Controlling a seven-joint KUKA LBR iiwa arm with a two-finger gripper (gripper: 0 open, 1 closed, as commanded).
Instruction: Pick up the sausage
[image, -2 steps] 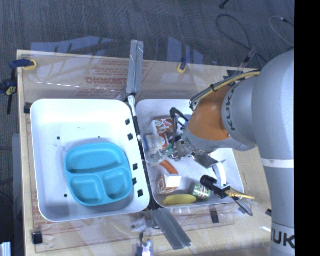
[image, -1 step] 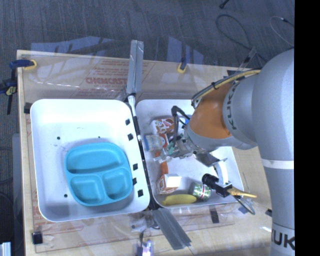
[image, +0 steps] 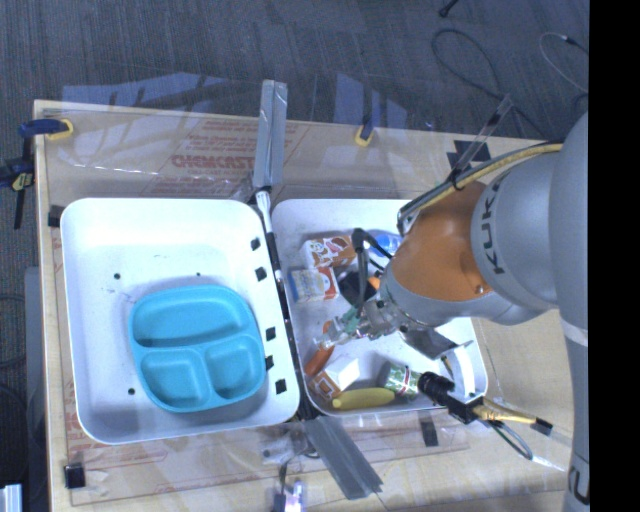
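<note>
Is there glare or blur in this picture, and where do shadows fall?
Camera view: light is even; the left bin looks washed out around the blue tray; the arm shades the right bin; small items there look soft.

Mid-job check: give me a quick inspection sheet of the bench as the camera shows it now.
Surface: two white bins side by side on a bench under clear sheeting.
Job's things: no sausage identifiable for certain in the right bin.
Clutter: blue divided tray in the left bin; yellow banana-like item, small packets and a green can in the right bin.
Grippers: pincer low over the right bin's clutter; finger state unclear.
Cables: black cable behind the bench.
Surroundings: dark carpet.
</note>
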